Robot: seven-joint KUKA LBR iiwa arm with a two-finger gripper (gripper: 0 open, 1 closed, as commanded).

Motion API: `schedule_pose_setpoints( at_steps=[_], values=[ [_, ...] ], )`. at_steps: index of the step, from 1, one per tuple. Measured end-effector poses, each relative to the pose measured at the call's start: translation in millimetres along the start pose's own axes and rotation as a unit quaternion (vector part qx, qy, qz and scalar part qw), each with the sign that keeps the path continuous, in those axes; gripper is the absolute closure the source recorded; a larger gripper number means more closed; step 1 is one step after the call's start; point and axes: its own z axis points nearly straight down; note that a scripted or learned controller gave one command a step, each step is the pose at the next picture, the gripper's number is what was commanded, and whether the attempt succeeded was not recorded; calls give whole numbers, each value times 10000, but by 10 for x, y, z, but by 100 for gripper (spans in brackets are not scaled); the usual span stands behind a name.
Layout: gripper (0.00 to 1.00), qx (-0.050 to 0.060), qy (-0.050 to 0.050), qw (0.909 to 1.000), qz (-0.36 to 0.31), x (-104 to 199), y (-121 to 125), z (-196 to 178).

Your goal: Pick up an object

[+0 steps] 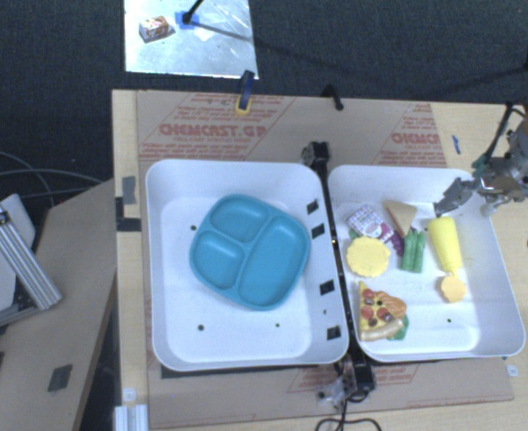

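Observation:
My gripper [472, 202] hangs over the far right corner of the right bin [493, 330], open, with nothing between its fingers. Just below its left finger [449, 199] lies a long yellow toy [444, 243], apart from it. Beside that are a green piece [413, 250], a tan wedge [400, 213], a purple and white packet [372, 223] and a round yellow disc [368, 257]. A small yellow chunk [453, 287] and a pizza slice [381, 313] lie nearer the front.
The left bin [170, 330] holds a blue divided plate [250, 250]. A black divider with clips [331, 241] runs between the bins. A metal frame [13, 250] stands at the far left, off the bench.

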Motion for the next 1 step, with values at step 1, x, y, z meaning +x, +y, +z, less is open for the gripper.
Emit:
schedule_pose_setpoints(
  at_steps=[1],
  values=[
    [0, 56, 15, 10000, 26, -173, -426, 1277]
  ],
)
